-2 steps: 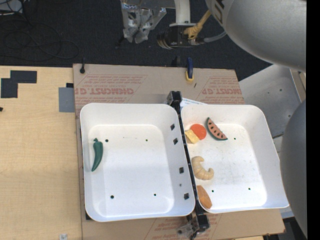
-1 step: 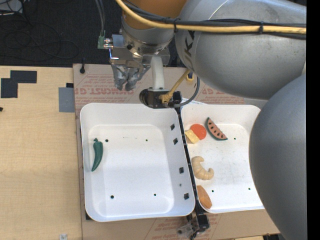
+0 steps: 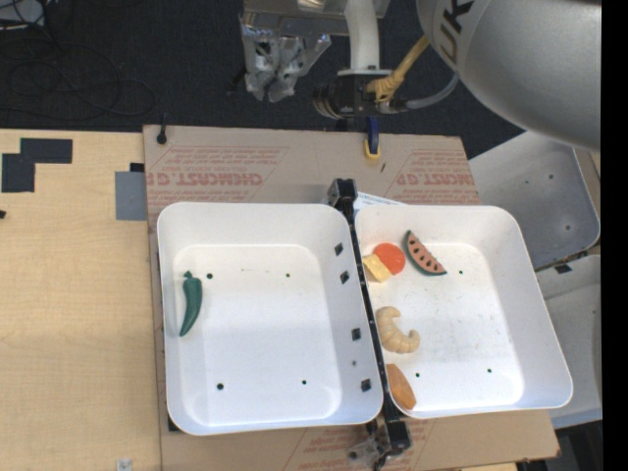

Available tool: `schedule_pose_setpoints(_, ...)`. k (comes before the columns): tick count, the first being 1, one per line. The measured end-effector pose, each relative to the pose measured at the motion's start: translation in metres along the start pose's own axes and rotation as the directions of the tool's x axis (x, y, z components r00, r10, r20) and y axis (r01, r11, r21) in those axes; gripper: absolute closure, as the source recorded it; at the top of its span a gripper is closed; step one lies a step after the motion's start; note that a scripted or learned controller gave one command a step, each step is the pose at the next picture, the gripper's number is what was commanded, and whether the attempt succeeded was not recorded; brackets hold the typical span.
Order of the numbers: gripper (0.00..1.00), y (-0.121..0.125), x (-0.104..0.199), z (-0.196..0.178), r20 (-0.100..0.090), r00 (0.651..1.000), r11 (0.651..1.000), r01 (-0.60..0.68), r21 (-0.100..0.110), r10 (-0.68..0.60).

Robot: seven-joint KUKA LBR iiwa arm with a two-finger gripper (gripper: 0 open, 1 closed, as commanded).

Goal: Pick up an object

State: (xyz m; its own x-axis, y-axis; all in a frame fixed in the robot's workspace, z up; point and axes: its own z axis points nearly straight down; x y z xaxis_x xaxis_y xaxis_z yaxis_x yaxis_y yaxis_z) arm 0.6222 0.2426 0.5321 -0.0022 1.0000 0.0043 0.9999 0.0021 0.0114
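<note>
From the overhead camera view you see the gripper (image 3: 285, 67) hanging high behind both bins — whether it is spread or pinched you cannot tell — so you are at the approach step, and the next move means descending on the croissant (image 3: 397, 330) in the right bin (image 3: 510, 292).

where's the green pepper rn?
The green pepper lies in the left bin, against its left wall, far from the croissant and other food in the right bin.
</note>
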Motion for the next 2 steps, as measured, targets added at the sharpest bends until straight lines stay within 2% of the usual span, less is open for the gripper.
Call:
schedule_pose_setpoints(1,1.00,-0.024,-0.014,0.120,0.011,1.000,1.000,-0.006,0.027,0.005)
schedule_pose_setpoints(2,1.00,-0.046,-0.005,0.118,0.006,1.000,1.000,-0.001,0.018,0.001)
